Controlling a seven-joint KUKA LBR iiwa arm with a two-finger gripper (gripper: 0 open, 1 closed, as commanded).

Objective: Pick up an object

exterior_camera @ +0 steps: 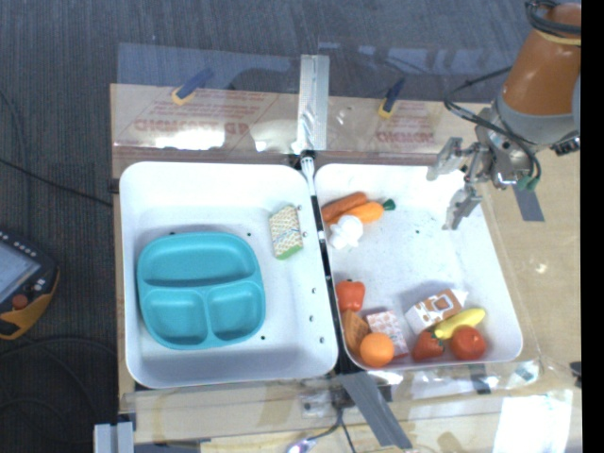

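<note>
**Empty claw poised over the right bin**

The grey two-finger claw [456, 182] hangs above the far right part of the shallow white right-hand bin [500, 281], its fingers spread wide with nothing between them.

Several candidates lie in that bin. The orange plastic carrot [351, 208] and the small white round toy [345, 233] sit against the far left wall, well to the left of the claw. The yellow plastic banana [460, 323], the white and orange carton [437, 308] and the red tomato-like fruit [469, 343] crowd the near right corner.

The carrot looks the cleanest target: it has bare floor on its right side. A good approach would move left, line the fingers across its narrow width, then descend straight before closing.

The left bin holds a teal divided plastic tray [200, 288].
</note>
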